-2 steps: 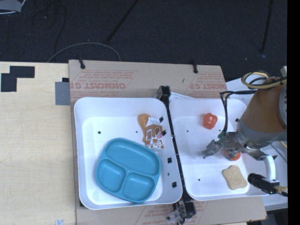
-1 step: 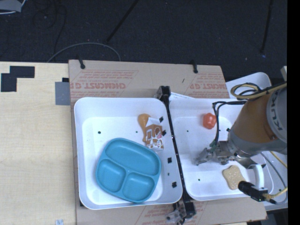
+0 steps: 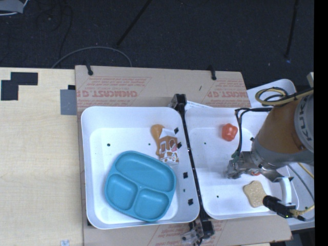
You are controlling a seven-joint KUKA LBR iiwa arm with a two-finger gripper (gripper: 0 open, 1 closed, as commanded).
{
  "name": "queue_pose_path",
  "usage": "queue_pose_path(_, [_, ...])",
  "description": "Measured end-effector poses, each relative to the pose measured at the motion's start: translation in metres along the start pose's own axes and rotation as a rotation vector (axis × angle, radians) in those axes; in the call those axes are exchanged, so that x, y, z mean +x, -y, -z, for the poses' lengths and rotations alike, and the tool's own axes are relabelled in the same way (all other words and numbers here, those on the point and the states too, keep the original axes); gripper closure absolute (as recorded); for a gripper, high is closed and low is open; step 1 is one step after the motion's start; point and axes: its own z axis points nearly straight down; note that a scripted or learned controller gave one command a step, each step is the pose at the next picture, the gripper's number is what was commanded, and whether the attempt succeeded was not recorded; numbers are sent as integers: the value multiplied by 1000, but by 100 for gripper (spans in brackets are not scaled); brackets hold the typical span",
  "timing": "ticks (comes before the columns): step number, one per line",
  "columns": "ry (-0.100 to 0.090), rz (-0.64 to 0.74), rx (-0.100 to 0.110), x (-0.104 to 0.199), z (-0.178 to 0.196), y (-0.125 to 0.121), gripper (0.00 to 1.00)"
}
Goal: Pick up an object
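Observation:
My gripper [image 3: 234, 170] hangs low over the floor of the right bin [image 3: 215, 199], near its middle. A red, rounded object [image 3: 229, 131] lies at the back of that bin, apart from the gripper. Just right of the gripper, a tan, bread-like piece [image 3: 254, 192] rests near the front right corner. In the left bin [image 3: 97, 132] lie a blue divided plate [image 3: 140, 185], a small orange piece [image 3: 157, 131] and a white packet with brown print [image 3: 168, 150].
A black divider strip [image 3: 187, 158] runs between the two bins. Both bins sit on a cardboard sheet [image 3: 133, 88]. The arm's grey and orange body [image 3: 284, 132] covers the right bin's right side.

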Motion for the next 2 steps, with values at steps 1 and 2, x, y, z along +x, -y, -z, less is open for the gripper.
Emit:
queue_pose_path(1, [2,7,-6,5,44,-4,100])
queue_pose_path(2, [2,7,-9,9,95,-14,100])
